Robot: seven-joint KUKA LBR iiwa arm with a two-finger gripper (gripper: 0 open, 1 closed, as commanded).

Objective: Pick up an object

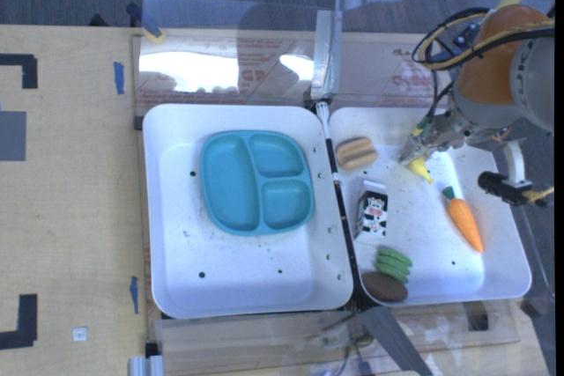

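You could read no text here. The clear panel (264, 66) behind the blue divided plate (257, 181) carried faint reddish print, too blurred to make out. The small carton (374, 214), right of that plate, showed a cow picture, no legible words.

Both bins (176, 277) are white with dark specks, and the left one carries a turquoise divided plate (256, 182). In the right bin lie a tan bun (356, 153), a black-and-white cow-patterned carton (374, 214), an orange carrot (465, 223) with a green top, a yellow piece (423, 171), and a green-and-brown burger toy (389, 274). The arm (498, 70) is grey with an orange band.
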